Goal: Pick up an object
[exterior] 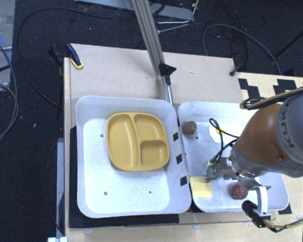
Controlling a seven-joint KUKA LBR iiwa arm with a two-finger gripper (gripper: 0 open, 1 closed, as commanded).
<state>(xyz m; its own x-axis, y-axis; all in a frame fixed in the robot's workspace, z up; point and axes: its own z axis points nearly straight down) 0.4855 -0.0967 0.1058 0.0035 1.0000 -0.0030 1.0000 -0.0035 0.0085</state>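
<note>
Gripper (213,173) low in right bin (202,113), by yellow block (202,189); can't tell open/closed. I'd center over block before squeezing.

A divided plate (138,141) is set in the left bin (87,190). In the right bin (202,111), a ball (189,127) lies behind a sponge (201,188).

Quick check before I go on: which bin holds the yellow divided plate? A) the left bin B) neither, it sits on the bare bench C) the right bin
A: the yellow divided plate lies flat in the left bin, across the divider from the arm.
</note>
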